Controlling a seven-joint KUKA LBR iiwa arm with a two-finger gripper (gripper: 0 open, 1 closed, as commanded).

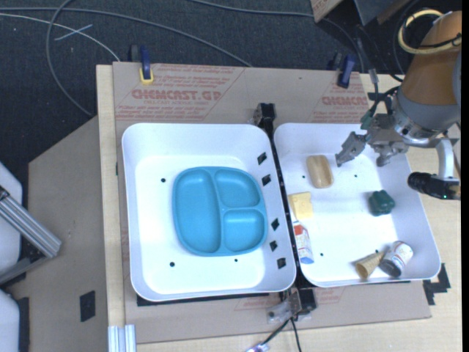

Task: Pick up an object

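Five small things lie in the right bin (418, 196) from where I sit: a tan bread-like piece (319, 171) near its upper left, a yellow block (301, 205) just below that, a red-and-white tube (302, 243) along the left wall, a dark green lump (380, 202) toward the right, and a small can (396, 258) touching a tan cone (370, 264) at the lower right. I see the end effector (366, 149) hanging over the bin's upper part, right of the bread piece and apart from it, fingers spread with nothing between them. A blue divided plate (219, 210) sits in the left bin (146, 196). Both bins rest on the bench (220, 86).
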